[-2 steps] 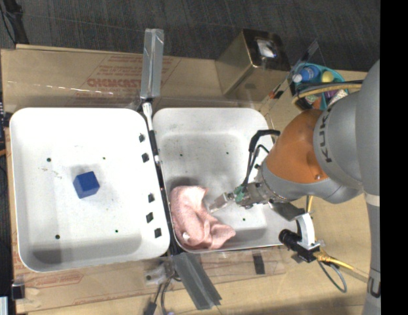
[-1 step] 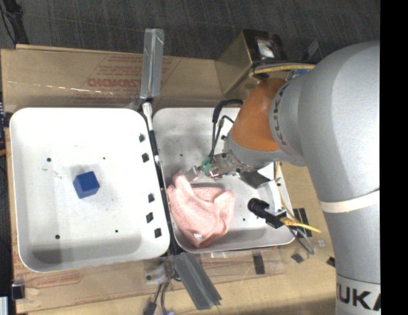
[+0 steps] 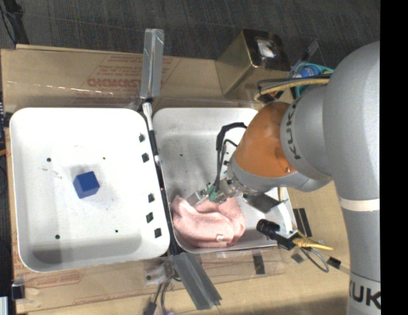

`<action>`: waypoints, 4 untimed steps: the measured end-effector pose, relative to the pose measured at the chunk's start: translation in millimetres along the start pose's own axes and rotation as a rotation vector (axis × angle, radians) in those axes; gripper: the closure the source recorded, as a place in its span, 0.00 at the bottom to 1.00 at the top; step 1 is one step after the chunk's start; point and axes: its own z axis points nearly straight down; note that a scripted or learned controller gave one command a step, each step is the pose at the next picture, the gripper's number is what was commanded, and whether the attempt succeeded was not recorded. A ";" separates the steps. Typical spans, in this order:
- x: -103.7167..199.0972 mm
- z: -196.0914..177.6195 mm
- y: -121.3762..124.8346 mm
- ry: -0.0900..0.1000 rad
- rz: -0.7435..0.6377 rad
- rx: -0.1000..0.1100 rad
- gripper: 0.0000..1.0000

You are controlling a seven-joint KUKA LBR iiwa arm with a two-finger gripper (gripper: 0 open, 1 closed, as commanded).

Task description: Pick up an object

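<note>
Here the claw sits at the cloth's 12 o'clock edge, touching it; its spread I cannot tell.

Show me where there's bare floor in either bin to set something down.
Left bin: bare floor all around the blue cube. Right bin: bare at the far-left part beside the divider. Its near end is crowded by the pink cloth, with the pincer at its top edge.
</note>
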 end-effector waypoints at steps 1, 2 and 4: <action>-35.9 -38.9 -15.7 -0.002 0.097 -0.002 0.00; -59.0 -1.4 -24.7 0.000 0.088 -0.003 0.00; -58.6 -11.6 -23.5 0.001 0.083 -0.003 0.00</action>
